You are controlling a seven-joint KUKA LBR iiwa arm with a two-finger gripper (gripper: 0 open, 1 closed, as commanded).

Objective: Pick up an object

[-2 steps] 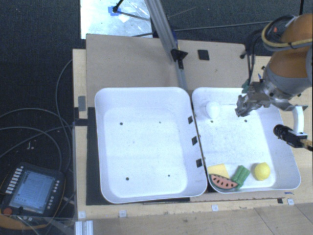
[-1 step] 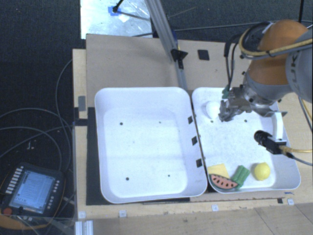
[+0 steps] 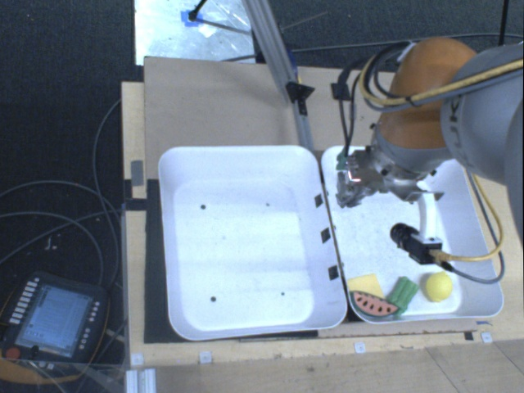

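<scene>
My gripper [image 3: 350,191] hangs over the back left part of the right bin [image 3: 483,301], close to the divider between the two bins. Nothing shows between its fingers. At the front of that bin lie a watermelon slice [image 3: 373,304], a yellow block [image 3: 366,284], a green piece [image 3: 401,293] and a yellow lemon [image 3: 439,286]. All of them sit well in front of the gripper, toward the near rim.
The left bin [image 3: 176,219] stands beside the right one. A black cylindrical part with a cable [image 3: 414,242] hangs from the arm over the right bin. A metal pole [image 3: 274,43] slants across the back. A teach pendant [image 3: 53,313] lies on the floor at left.
</scene>
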